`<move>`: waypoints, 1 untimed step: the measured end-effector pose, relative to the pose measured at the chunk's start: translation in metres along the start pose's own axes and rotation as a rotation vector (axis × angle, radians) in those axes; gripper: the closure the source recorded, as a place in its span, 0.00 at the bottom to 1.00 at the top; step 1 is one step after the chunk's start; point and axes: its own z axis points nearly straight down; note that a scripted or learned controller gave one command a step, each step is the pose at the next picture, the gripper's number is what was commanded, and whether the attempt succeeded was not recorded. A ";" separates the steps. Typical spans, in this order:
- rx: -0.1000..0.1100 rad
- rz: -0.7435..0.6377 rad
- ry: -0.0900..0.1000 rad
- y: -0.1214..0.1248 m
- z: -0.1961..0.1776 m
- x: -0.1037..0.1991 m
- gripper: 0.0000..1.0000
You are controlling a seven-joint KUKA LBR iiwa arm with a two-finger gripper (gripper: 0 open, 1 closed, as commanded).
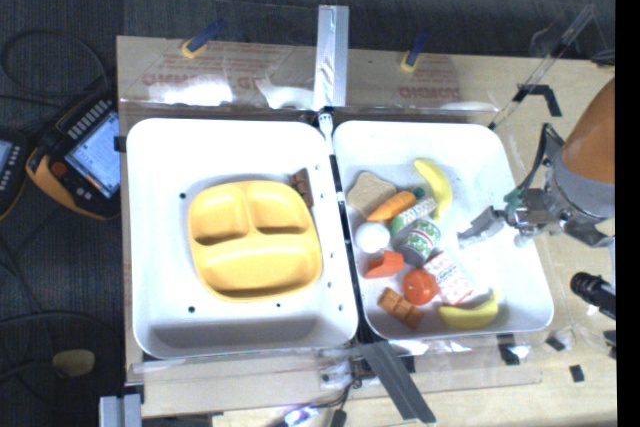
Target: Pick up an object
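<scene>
Gripper (490,220) over the right bin's (520,310) right side, above bare white floor, nothing between its tips; open or closed impossible to tell. Toy food piled left of it in that same bin: can (418,236) nearest, upper banana (433,182) up and left, carton (453,281) and lower banana (470,314) down and left. Can's long axis slanted roughly toward the gripper. Wrist cut off at the right; small pieces under the tomato (420,286) hard to identify.

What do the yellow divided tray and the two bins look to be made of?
Yellow tray: probably moulded plastic, smooth with a soft sheen along its compartment ridges. Left bin and right bin: apparently white plastic, semi-gloss, with rounded moulded corners.
</scene>
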 end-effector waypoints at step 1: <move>-0.012 -0.116 -0.003 -0.008 0.104 0.047 0.00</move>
